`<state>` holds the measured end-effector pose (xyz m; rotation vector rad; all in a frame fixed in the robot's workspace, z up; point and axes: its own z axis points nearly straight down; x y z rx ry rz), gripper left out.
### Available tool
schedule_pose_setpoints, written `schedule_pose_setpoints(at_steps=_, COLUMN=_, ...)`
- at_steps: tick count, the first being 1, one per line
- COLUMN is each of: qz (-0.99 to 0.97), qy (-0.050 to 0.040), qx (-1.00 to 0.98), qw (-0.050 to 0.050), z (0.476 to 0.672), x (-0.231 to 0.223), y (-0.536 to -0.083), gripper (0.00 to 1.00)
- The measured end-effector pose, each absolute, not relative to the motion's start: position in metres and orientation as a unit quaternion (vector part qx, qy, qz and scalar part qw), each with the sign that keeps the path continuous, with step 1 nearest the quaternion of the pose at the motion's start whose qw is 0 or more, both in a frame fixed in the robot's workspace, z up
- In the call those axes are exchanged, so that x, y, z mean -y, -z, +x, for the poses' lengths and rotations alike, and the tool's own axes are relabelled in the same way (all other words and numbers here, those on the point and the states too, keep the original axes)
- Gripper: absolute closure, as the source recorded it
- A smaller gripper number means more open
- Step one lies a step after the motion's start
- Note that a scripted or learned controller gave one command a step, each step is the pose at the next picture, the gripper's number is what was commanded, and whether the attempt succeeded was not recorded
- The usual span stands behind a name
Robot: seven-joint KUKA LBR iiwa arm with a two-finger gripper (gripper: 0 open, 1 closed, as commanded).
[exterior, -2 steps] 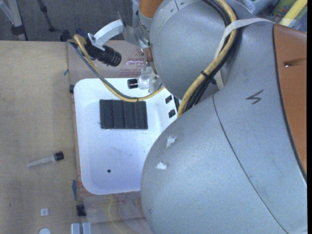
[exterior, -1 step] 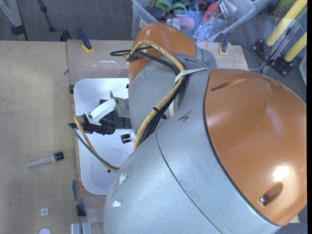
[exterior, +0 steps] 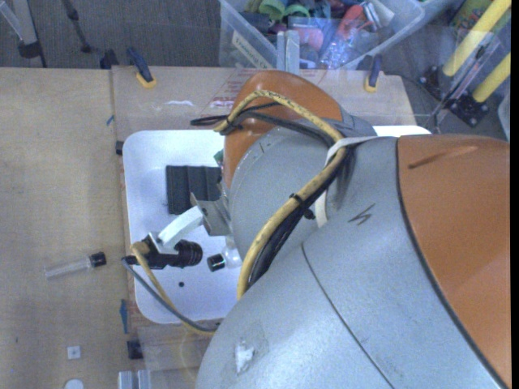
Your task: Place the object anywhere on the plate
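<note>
Plate hidden, white bin (exterior: 154, 156), wooden bench (exterior: 57, 177), toy crate (exterior: 324, 14)

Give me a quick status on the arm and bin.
Arm reaching over left bin, blocking most of it. Gripper fingers hidden. Dark flat object in the bin. Plate not identifiable.

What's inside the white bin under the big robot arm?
In the bin I see a dark flat block, a small black piece and the arm's black and white end. The arm covers the bin's right side, so anything there is hidden.
</note>
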<state>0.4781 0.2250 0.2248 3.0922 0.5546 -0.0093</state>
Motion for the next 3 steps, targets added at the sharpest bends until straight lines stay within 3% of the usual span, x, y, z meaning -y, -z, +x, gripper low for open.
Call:
schedule_pose_setpoints(at_steps=1, qz=0.977, qy=0.0017, qx=-0.215, qw=0.0, z=0.498, x=-0.225, y=-0.233, gripper=1.0)
schedule_pose_setpoints(at_steps=2, qz=0.984, qy=0.0025, qx=-0.175, qw=0.0, z=0.564, x=-0.217, y=-0.138, gripper=1.0)
schedule_pose_setpoints(at_steps=3, qz=0.964, qy=0.0012, qx=-0.267, qw=0.0, z=0.637, x=-0.225, y=-0.233, gripper=1.0)
